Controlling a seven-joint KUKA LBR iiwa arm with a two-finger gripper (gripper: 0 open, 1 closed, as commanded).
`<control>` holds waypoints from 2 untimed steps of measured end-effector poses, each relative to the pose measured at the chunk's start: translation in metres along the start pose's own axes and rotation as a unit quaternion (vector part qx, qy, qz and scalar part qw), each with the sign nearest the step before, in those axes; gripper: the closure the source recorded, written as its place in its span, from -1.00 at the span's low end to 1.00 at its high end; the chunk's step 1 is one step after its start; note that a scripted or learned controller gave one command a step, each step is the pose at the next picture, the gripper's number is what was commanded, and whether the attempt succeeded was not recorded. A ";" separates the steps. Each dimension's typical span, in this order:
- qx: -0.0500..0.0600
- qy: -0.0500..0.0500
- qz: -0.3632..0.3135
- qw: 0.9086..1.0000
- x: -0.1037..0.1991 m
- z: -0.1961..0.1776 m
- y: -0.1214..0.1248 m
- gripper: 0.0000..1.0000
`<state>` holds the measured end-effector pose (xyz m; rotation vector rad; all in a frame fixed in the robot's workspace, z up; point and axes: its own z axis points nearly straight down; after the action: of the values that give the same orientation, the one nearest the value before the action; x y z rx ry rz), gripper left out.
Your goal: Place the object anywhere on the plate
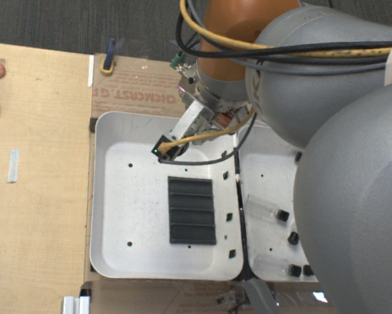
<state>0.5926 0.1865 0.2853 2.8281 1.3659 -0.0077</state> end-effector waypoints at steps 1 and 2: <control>0.001 -0.001 -0.072 0.997 0.041 0.047 -0.014 1.00; 0.000 0.000 -0.128 0.992 0.002 0.076 -0.062 1.00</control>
<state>0.5454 0.2265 0.2096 2.6307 1.7175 -0.0097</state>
